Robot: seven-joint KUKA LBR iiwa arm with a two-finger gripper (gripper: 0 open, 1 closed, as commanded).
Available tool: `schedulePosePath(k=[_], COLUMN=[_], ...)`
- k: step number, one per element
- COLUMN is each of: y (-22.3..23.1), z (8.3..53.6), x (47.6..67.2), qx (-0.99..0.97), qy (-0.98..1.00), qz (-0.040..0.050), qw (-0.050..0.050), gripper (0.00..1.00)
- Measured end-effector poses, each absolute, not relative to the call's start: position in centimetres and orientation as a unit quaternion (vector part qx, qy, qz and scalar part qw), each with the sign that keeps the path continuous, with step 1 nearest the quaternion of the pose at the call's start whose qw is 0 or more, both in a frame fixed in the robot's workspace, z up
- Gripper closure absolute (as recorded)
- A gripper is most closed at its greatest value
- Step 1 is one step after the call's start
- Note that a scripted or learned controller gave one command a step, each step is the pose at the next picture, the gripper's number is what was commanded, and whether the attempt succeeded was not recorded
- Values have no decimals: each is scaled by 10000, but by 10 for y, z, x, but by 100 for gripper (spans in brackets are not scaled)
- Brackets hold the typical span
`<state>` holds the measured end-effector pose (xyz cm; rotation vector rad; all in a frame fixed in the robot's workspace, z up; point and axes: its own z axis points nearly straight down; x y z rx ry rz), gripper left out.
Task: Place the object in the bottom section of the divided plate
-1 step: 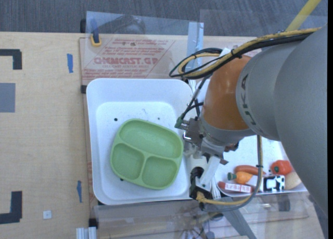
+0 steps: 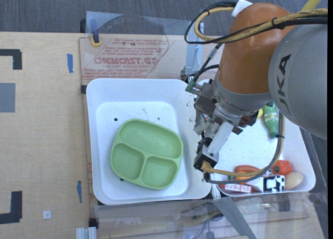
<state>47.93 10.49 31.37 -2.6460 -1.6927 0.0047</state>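
Camera view: I look down at a slant on two white bins side by side on the counter (image 2: pixel 41 128).
Left bin (image 2: pixel 99 97): holds the plate (image 2: pixel 146 153), which is green, lies flat and sits toward the bin's near right corner.
Plate sections: one long section on the far side and two smaller ones on the near side; all three show bare green.
Arm (image 2: pixel 260 40): reaches in from the right and hangs over the right bin (image 2: pixel 304 144), covering much of it.
Gripper (image 2: pixel 210 115): over the right bin's left edge, just beside the wall between the bins; I cannot tell whether it is released or clenched.
Task's thing: I cannot tell which piece it is; every loose piece I see lies in the right bin, apart from the plate.
Far piece: a green bottle (image 2: pixel 270 118), just beside the wrist.
Near pieces: a carrot (image 2: pixel 247 169), a red-orange piece (image 2: pixel 281 167), an egg (image 2: pixel 294 180), a black-and-white block (image 2: pixel 274 183) and a red-and-white packet (image 2: pixel 239 187), clustered along the near wall.
Beyond the bins: a clear sheet (image 2: pixel 125 58) with red lettering lies on the counter.
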Motion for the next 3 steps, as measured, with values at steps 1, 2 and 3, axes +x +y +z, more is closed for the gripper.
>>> schedulePosePath(k=[1, 2, 3], y=[105, 106, 106], z=[314, 323, 323], x=[479, 479, 479], qx=[-8423, -8413, -8414], qy=[-5390, -5405, -5405], qz=[17, 29, 32], qw=[4, 1, 4], gripper=[0, 100, 0])
